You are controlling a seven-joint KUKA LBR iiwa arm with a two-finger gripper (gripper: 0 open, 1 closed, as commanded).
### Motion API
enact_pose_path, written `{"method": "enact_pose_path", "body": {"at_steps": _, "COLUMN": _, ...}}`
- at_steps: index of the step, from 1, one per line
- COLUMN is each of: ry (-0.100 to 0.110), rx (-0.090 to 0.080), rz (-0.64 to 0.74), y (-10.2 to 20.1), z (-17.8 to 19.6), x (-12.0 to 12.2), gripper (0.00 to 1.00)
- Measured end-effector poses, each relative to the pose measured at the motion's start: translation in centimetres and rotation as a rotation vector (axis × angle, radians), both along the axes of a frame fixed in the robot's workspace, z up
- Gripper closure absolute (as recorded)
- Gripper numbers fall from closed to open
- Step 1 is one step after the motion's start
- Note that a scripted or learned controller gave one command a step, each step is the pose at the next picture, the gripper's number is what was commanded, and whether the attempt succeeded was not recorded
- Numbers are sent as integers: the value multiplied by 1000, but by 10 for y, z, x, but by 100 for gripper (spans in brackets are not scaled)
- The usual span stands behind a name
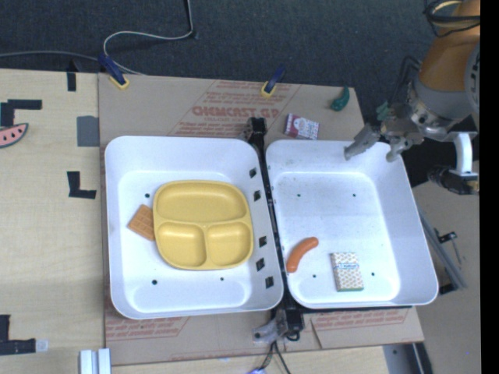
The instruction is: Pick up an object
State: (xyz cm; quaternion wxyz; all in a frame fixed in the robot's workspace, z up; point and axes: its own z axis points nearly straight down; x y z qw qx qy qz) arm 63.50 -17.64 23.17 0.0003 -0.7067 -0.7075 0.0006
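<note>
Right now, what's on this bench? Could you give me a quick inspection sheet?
Surface: cardboard sheet bearing two white bins.
Job's things: right bin holds an orange sausage and a small card box, apart.
Clutter: left bin holds a yellow divided tray over a tan cracker; small packet behind the bins.
Grippers: gripper open above the right bin's far rim, holding nothing.
Cables: white cable on the floor.
Surroundings: dark carpet.

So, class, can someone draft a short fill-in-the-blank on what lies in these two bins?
1. The yellow divided plate lies in the ____ bin.
2. The orange sausage shares the right bin with a small ____.
3. The gripper hovers over the right bin's ____ rim.

Missing words: left; box; far
</note>
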Motion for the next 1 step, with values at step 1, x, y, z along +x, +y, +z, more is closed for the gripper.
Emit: {"method": "enact_pose_path", "body": {"at_steps": 1, "ry": 4, "rx": 1, "rz": 0, "y": 14, "z": -117, "x": 32, "gripper": 0}}
